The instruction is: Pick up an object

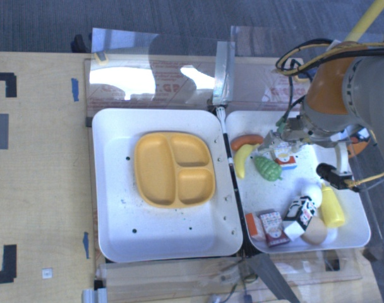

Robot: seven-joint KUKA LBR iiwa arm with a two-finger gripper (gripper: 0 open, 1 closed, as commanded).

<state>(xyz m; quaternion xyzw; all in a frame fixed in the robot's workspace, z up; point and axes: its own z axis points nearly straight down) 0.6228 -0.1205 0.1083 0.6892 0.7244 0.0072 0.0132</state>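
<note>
1. The arm (343,87) reaches in from three o'clock over the right bin (362,232); its gripper (282,145) hangs low at that bin's eleven o'clock corner.
2. Whether the jaws are released or clenched I cannot tell; nothing visibly sits between them.
3. Nearest candidates: a green toy (267,168) just beside the gripper at seven o'clock, a banana (242,159) at nine o'clock.
4. The left bin (110,188) holds a yellow divided plate (174,168).
5. Judged step: descending to grasp. Next it needs to centre over one item, close, then lift straight up.
</note>
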